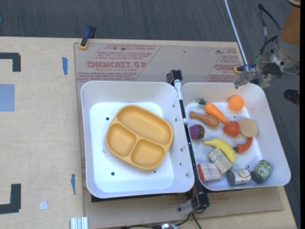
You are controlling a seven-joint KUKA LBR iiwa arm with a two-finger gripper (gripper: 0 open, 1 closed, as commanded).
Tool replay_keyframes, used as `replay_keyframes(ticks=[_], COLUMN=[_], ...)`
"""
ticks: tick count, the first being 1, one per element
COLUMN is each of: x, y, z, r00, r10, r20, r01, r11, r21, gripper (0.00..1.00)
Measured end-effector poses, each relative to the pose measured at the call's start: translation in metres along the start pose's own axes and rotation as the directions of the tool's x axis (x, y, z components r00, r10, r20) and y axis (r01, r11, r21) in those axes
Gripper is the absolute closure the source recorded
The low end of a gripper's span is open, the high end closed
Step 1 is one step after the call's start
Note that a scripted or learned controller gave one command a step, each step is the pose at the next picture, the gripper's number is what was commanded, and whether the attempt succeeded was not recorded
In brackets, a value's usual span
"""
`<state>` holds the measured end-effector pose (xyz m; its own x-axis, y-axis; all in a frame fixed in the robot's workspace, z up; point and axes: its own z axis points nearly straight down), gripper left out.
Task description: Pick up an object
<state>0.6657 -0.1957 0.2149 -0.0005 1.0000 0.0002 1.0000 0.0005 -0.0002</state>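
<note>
The tool [249, 76], its grip state impossible to tell, hovered over the right bin's [276, 142] far rim, near the orange [235, 102], probably light, rigid, smooth; best grasped across its middle.

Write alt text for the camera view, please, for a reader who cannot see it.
The gripper hovers over the far rim of the right bin, which holds toy food such as a banana, carrot and orange. The left bin holds a yellow divided plate.
</note>
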Motion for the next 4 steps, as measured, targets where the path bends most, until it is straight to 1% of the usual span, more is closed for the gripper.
replay_keyframes(ticks=[1,2,3,4], x=[0.02,0.02,0.021,0.061], y=[0.002,0.005,0.005,-0.028], z=[0.129,0.115,0.115,0.13], r00=[1.0,1.0,1.0,1.0], r10=[-0.001,-0.003,-0.004,-0.001], r20=[0.001,0.004,0.004,0.0], r01=[0.001,0.004,0.004,0.001], r11=[1.0,1.0,1.0,1.0], r21=[-0.004,-0.012,-0.012,0.0], gripper=[0.0,1.0,0.0,0.0])
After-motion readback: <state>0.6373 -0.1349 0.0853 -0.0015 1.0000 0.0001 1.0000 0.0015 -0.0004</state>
